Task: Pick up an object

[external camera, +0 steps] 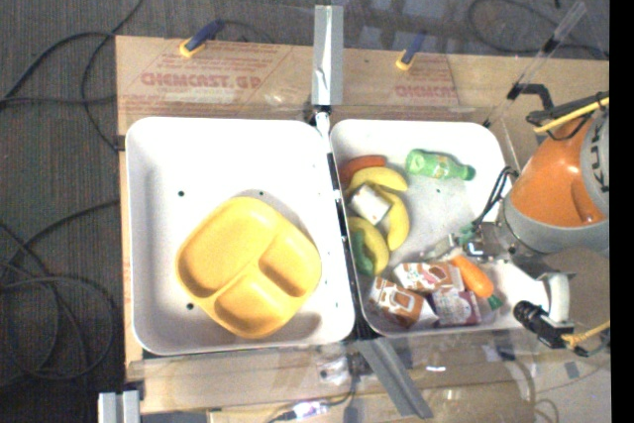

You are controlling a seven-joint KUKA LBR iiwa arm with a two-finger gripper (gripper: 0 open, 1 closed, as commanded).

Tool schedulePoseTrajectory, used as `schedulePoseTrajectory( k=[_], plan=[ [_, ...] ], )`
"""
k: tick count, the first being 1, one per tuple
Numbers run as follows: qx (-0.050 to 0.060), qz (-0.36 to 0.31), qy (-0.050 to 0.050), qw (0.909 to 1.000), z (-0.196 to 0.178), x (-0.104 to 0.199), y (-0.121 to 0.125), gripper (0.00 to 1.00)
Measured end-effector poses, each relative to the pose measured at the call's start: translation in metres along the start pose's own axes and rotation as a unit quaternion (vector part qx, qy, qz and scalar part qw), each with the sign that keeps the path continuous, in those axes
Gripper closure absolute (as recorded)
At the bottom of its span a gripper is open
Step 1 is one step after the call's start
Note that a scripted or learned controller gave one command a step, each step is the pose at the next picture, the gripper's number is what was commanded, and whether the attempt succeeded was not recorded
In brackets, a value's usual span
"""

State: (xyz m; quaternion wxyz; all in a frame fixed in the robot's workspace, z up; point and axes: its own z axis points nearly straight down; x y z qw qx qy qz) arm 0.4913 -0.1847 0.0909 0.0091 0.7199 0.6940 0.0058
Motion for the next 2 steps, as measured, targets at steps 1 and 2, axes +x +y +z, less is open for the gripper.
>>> schedulePoseTrajectory(
  k=[1,2],
  plan=[
    [0.0,0.0,0.0,1.0,-0.009,0.0,0.001,1.0],
    [0.012,-0.007,0.002,0.9999,-0.111,0.07,0.01,1.0]
  ],
)
